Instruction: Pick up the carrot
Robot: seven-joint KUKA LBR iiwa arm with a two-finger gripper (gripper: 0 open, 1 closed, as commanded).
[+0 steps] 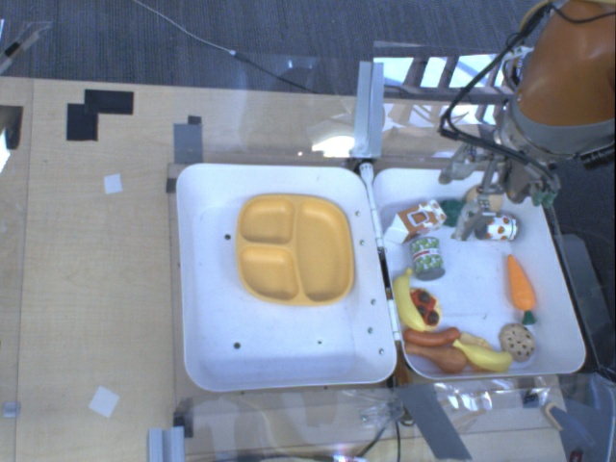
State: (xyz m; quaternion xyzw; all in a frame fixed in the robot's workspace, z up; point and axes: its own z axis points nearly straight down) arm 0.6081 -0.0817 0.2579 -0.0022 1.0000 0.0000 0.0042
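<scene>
The carrot (521,284) is orange with a small green stub at its lower end. It lies lengthwise near the right wall of the right bin (568,340). My gripper (477,218) hangs over the back of that bin, up and to the left of the carrot and well apart from it. Its tip is right beside a small white and red patterned item (501,227). Nothing shows held in it.
The right bin also holds a brown and white carton (421,218), a green-labelled can (426,257), two bananas (416,304), sausages (435,346) and a cookie (517,341). A yellow divided plate (293,248) lies in the left bin (207,345). A metal post (368,104) rises behind the bins.
</scene>
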